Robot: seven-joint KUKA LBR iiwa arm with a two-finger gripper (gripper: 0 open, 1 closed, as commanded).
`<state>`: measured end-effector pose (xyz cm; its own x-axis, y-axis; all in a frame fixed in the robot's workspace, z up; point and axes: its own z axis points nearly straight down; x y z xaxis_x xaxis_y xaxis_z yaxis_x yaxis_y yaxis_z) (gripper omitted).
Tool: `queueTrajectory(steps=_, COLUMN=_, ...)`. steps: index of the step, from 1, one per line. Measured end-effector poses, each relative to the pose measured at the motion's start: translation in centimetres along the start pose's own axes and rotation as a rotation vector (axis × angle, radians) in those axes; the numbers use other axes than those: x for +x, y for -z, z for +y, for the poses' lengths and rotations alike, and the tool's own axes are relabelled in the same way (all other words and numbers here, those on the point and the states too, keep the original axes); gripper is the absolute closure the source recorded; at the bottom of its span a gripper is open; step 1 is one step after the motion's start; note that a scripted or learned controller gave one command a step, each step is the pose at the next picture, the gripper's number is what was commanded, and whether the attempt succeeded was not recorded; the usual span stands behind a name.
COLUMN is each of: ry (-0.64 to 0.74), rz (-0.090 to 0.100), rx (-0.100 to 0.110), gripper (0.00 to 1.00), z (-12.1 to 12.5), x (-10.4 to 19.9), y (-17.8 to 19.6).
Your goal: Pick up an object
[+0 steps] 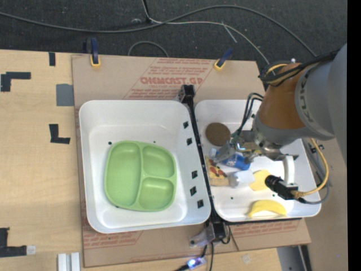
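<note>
Gripper (237, 151) hanging low over right bin (293, 210), fingers hidden under wrist, so can't tell their state. Blue item (238, 161) lying right beneath it, in clutter w/ brown disc (218, 133) just above-left. Yellow pieces (267, 209) sitting below-right, apart. Judging: best dropping straight onto blue item, avoiding neighbours. Green tray (140, 175) resting far left.

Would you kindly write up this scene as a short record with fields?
left bin: holds a green divided plate
right bin: brown disc, blue item, yellow banana, small mixed clutter
arm: reaches in from the right, over the right bin
gripper: low among the clutter beside the blue item; grasp not clear
</note>
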<state>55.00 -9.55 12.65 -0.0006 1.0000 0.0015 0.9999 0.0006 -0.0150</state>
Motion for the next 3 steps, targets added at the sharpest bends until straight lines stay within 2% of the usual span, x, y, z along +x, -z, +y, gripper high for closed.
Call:
queueTrajectory(steps=1, ry=0.001, rz=-0.006, rx=-0.029, gripper=0.00, z=0.7, x=-0.2, y=-1.6)
queueTrajectory(steps=2, ry=-0.001, rz=-0.008, rx=-0.016, gripper=1.00, z=0.4, x=-0.3, y=-1.3)
queueTrajectory(steps=3, ry=0.000, rz=-0.001, rx=-0.012, gripper=1.00, z=0.9, x=-1.1, y=3.2)
